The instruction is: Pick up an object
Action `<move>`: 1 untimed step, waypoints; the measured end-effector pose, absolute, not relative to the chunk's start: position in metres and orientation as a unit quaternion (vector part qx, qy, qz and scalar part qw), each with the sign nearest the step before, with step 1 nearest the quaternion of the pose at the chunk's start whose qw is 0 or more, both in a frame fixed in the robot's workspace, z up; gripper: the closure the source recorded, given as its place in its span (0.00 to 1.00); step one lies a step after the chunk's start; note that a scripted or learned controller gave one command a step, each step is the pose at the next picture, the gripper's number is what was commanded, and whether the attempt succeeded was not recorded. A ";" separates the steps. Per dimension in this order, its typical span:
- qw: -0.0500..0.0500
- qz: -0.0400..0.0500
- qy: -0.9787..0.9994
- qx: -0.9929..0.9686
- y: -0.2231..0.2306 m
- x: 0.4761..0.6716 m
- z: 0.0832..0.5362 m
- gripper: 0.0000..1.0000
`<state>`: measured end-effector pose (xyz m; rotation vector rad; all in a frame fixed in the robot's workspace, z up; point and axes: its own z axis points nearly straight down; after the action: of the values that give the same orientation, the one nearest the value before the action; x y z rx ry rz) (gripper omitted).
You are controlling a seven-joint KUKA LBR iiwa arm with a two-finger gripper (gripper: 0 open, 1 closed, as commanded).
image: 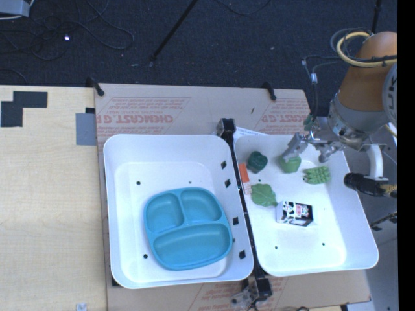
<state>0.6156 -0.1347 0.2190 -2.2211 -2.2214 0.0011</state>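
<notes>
Over the right shallow white bin point(350, 251), hanging at its far side, grey arm point(363, 96) with the orange band reaching in from the right. Hand point(310, 149) low above the far edge, metal fingers point(293, 145) spread wide, pinching nothing. Just beneath the left finger, a small light-green rounded block point(290, 164), not gripped. Left of it, a dark-green round lump point(257, 161). Right of it, a green ridged leafy piece point(317, 174). Nearer the middle, a flat green leaf-shaped piece point(263, 195), and just beside that a black-and-white printed small box point(296, 213). In the left white bin point(123, 173), a blue divided plastic plate point(188, 229). Both bins resting on a brown cardboard-covered surface point(162, 109).
</notes>
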 end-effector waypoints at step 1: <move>0.003 0.003 -0.707 -0.707 -0.139 0.617 0.156 0.00</move>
<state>0.6169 -0.1387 0.1560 -2.2171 -2.2163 0.0079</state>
